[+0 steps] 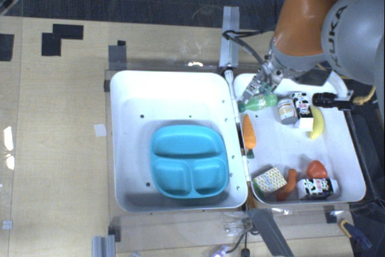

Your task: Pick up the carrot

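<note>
My gripper (260, 86) hangs in the upper middle-right of the frame, over the upper left corner of the right bin (346, 147), and from this slanted view I cannot tell how it is set. Right at it, or just under it, lies a green bottle-like thing (260, 103); whether I am touching it I cannot say. The carrot (248, 132) is what I am after, and it lies below the gripper in the frame, a little to the left, close against the bin's left wall beside the divider that parts it from the left bin (126, 147). Its long axis runs nearly straight up and down the frame, along that wall, with what looks like the thicker end toward the bottom. So the move I judge is called for is a short shift toward the bottom of the frame, then a descent with the grasp set across the carrot, left to right. The wall on the carrot's left looks tight, and I expect that to be the difficult part. Further right sit a small can (287, 111) and a banana (316, 121), well clear of the carrot. The left bin holds a blue divided tray (189, 159).
</note>
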Robot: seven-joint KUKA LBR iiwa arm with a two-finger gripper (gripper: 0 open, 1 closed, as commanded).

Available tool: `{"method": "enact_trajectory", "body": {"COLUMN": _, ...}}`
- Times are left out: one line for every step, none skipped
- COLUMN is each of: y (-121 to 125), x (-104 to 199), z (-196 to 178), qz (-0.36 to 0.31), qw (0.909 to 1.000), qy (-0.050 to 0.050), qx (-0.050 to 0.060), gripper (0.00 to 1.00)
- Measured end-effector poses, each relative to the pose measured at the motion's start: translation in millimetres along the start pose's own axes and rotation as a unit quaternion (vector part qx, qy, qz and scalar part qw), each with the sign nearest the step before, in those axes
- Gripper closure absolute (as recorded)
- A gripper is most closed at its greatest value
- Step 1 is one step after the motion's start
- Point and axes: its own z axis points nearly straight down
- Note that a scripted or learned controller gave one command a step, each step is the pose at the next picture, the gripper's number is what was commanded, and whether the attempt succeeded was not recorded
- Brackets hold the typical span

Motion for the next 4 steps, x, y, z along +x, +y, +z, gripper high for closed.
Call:
{"method": "enact_trajectory", "body": {"y": -24.5, "x": -15.1, "z": -35.1, "qz": -0.047, "qw": 0.9989, "qy": -0.001, "qx": -0.001, "gripper": 1.00}}
{"method": "enact_trajectory", "body": {"y": 17.5, "x": 27.3, "z": 0.1, "qz": -0.014, "qw": 0.9999, "qy": 0.001, "qx": 0.000, "gripper": 1.00}}
{"method": "enact_trajectory", "body": {"y": 4.1, "x": -21.7, "z": -6.4, "qz": -0.164, "qw": 0.9864, "qy": -0.002, "qx": -0.001, "gripper": 1.00}}
{"method": "enact_trajectory", "body": {"y": 15.3, "x": 32.5, "z": -30.4, "qz": -0.193, "qw": 0.9812, "qy": 0.000, "qx": -0.001, "gripper": 1.00}}
